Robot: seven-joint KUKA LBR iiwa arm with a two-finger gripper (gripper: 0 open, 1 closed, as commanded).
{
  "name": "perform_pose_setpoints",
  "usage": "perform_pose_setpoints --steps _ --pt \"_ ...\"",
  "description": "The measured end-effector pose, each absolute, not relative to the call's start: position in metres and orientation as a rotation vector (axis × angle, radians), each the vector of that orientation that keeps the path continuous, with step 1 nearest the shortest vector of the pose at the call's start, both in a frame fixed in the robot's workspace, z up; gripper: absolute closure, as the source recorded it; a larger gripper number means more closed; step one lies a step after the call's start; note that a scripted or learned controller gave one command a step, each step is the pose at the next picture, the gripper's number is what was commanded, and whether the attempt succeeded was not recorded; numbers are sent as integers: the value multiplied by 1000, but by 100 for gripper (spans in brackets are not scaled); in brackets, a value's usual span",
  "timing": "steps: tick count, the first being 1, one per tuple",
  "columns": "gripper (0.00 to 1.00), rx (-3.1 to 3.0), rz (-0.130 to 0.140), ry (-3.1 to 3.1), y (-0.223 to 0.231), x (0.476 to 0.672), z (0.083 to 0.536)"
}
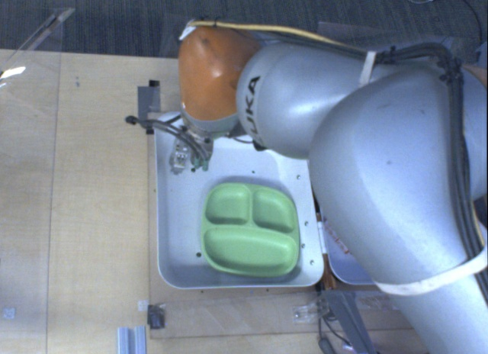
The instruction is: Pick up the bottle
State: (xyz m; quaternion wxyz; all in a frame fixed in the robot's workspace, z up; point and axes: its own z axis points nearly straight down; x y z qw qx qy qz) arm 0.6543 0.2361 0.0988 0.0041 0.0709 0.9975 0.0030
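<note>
From above, my arm point(358, 154) comes in from the right and covers most of that side, its orange band point(210, 70) sitting over the far end of the left bin point(171, 257). My gripper point(191, 154) hangs below the band, pointed down into the bin's far-left corner. Something small and clear, glinting — the bottle point(178, 160), as far as I can make out — sits right at the tips, close to the bin's left wall. It is too small and blurred for me to say whether it is between the tips or just beside them, and I cannot tell how far apart they stand.

A green tray point(250, 230) with three compartments lies in the near half of the same bin, a little right of centre. It is apart from my gripper, with bare white floor between them. The bottle is to the far left of the tray, not touching it.

For room: the left wall is just beside the gripper, and the far wall is close behind it, under my wrist. Open floor runs along the left side of the bin toward the near edge, and there is a strip between the tray and the far wall. A black bracket point(149, 101) stands on the bench point(76, 192) just outside the far-left corner. The right bin point(343, 268) is mostly hidden under my arm — a piece of its near-left corner shows.
</note>
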Motion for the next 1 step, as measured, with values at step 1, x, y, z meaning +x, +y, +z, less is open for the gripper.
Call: perform_pose_setpoints --steps 1 --pt "100 -250 10 3120 231 657 90"
